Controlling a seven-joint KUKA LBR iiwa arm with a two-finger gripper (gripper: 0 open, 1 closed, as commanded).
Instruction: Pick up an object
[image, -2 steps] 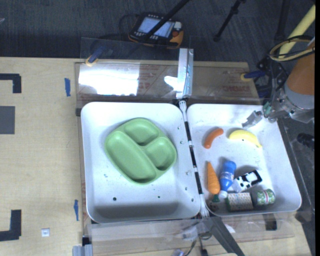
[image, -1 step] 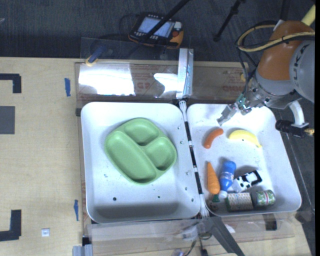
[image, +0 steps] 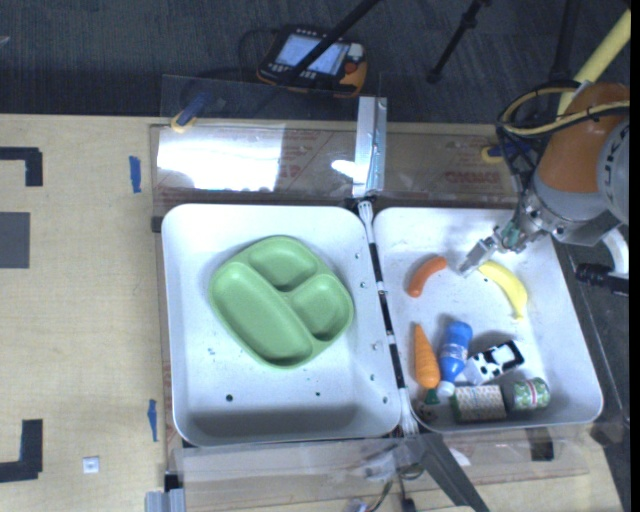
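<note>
My gripper (image: 476, 257) hangs over the upper part of the right bin (image: 570, 330), reaching in from the right. It sits between an orange curved sausage-like toy (image: 426, 274) to its left and a yellow banana (image: 507, 287) just below it on the right. Nothing shows between its tips. Lower in the same bin lie a carrot (image: 426, 358), a blue bottle (image: 454, 347), a black-and-white toy (image: 496, 360) and a can (image: 498, 398) lying on its side.
The left bin (image: 190, 300) holds a green divided plate (image: 282, 298). A metal divider (image: 371, 150) stands at the back between the bins. The grey arm with its orange band (image: 580, 150) fills the upper right.
</note>
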